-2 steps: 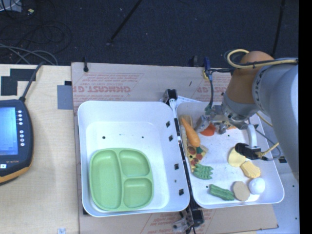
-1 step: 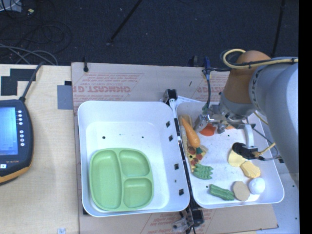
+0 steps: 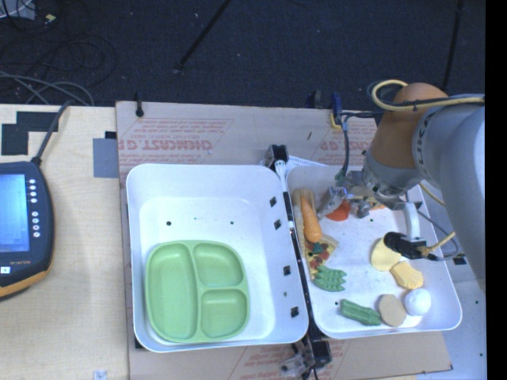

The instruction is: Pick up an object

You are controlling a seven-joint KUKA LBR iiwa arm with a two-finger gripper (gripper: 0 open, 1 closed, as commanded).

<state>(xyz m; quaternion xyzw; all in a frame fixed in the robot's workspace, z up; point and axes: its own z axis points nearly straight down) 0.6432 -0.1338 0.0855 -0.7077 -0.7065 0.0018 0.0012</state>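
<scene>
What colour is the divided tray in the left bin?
Pale green tray, seen clearly in the camera view.

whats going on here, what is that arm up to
A grey arm with an orange band reaches from the right into the right bin, its gripper low near the far end, close to a small red-orange piece. Toy food lies scattered there, including a carrot. The left bin holds a green divided tray. Nothing looks lifted yet.

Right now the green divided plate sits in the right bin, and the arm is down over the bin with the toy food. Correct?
Not quite. The camera view shows the green divided plate in the left bin, not the right one. The rest holds: the arm is down over the right bin, which holds the toy food.
</scene>
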